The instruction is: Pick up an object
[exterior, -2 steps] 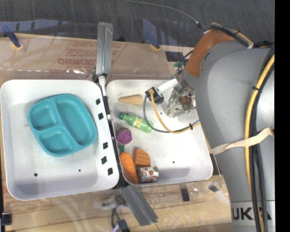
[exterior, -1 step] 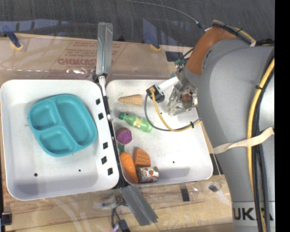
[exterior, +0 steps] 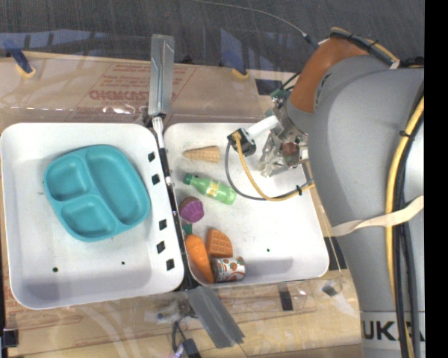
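My gripper (exterior: 272,162) hangs over the far right part of the right bin (exterior: 284,237), above bare white floor, with nothing seen between its fingers. To its left lie a tan cone (exterior: 202,154) and a green bottle (exterior: 210,189). Nearer the front, against the bin's left wall, sit a purple toy (exterior: 192,210), an orange carrot (exterior: 198,257), a brown bread slice (exterior: 219,242) and a small can (exterior: 228,269). All these lie apart from the gripper.
The left bin (exterior: 30,267) holds a teal divided plate (exterior: 95,191). A yellow cable (exterior: 246,181) loops from the wrist down over the right bin. The grey arm (exterior: 358,148) covers the bench's right side.
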Robot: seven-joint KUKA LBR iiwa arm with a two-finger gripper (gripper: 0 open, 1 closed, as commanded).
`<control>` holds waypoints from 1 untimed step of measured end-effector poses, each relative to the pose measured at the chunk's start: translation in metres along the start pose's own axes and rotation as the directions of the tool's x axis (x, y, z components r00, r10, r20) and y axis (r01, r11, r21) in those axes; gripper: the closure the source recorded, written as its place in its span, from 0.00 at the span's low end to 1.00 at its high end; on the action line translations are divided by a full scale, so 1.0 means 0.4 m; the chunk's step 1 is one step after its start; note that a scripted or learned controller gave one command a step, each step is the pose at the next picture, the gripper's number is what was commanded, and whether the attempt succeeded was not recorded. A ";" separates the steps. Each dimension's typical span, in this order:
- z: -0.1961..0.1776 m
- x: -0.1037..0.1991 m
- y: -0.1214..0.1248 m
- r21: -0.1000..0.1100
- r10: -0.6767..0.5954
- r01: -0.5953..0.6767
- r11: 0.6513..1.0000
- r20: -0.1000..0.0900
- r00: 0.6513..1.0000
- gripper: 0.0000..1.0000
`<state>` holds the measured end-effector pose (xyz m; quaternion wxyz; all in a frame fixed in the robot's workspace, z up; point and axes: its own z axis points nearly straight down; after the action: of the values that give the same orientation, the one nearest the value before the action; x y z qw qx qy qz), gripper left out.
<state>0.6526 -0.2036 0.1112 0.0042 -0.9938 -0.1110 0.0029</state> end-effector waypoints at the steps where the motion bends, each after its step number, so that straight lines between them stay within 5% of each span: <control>1: 0.051 -0.009 0.009 -0.004 0.012 -0.012 1.000 0.001 1.000 1.00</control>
<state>0.6498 -0.2076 0.0908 0.0020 -0.9944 -0.1052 0.0030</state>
